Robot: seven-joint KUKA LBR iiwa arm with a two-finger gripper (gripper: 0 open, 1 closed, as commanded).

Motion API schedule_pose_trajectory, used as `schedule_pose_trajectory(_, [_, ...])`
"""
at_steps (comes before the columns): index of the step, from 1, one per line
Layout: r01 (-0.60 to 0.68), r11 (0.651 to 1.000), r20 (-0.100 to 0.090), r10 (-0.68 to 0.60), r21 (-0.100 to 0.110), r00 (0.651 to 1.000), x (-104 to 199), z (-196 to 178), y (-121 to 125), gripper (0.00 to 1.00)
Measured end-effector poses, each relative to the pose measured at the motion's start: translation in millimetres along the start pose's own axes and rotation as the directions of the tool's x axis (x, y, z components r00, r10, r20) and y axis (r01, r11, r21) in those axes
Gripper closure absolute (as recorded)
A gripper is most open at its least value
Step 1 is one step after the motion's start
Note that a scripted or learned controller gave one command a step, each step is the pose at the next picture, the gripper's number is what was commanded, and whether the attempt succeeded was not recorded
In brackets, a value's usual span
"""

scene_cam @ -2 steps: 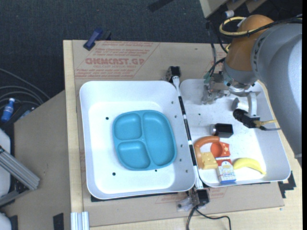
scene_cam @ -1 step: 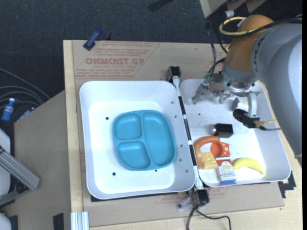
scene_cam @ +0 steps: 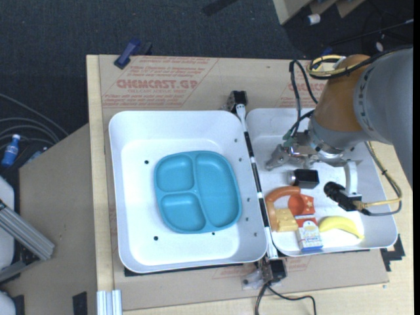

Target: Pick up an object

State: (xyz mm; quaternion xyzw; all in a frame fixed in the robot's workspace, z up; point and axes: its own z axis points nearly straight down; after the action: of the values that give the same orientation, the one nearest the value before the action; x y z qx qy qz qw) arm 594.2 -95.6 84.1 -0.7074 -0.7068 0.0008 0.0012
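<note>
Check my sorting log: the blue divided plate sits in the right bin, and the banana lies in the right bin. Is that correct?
Not quite. The camera view shows the blue divided plate in the left bin. The banana does lie in the right bin.

So the floor here is dark blue-grey carpet point(scene_cam: 79, 18), with black cables point(scene_cam: 33, 113) snaking across it on the left. The desk point(scene_cam: 197, 77) is a tan board with red CHEMCAST lettering printed on it. A small blue clamp point(scene_cam: 127, 54) sits at its far-left corner. Light is even, kinda dim.
</note>
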Motion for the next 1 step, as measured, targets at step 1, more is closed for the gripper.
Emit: schedule_pose_trajectory(1, [-0.001,1.000,0.000,0.001,-0.002,1.000,0.4,-10.5,0.7,1.00])
